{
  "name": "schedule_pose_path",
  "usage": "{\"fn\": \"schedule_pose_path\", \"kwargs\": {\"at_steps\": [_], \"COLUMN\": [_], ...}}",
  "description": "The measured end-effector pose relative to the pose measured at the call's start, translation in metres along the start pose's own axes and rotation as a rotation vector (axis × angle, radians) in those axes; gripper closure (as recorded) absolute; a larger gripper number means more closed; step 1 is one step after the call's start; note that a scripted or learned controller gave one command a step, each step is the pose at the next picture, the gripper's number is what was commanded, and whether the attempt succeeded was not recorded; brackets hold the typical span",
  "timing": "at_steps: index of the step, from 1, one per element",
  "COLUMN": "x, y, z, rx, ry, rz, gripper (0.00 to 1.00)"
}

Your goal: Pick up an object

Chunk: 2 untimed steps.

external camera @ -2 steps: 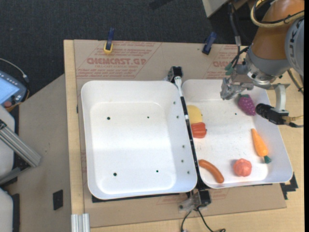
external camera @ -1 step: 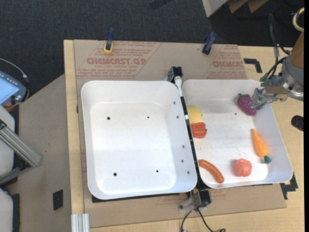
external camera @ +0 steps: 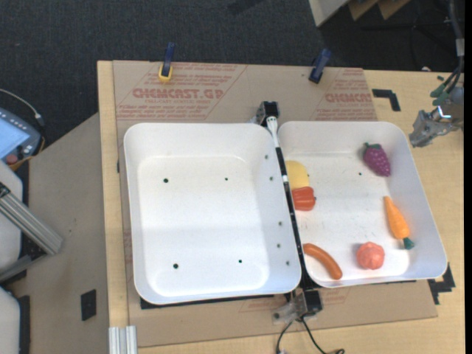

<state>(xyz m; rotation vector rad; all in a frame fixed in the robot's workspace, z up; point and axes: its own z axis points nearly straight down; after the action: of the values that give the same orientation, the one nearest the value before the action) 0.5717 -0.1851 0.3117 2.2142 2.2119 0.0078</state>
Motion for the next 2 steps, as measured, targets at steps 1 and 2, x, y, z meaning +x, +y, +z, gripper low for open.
{"fn": "schedule_pose_path", "kwargs": {"at_steps": [1, 2], "x": [0.061, 0.129], "y": [-0.001, 0.011], "z": [-0.060, -0.079], "rx": [0.000, 0.005], "ry": [0.004, 0.005], "rz": [-0.008, -0.009], "gripper": [1.00, 1.00]}}
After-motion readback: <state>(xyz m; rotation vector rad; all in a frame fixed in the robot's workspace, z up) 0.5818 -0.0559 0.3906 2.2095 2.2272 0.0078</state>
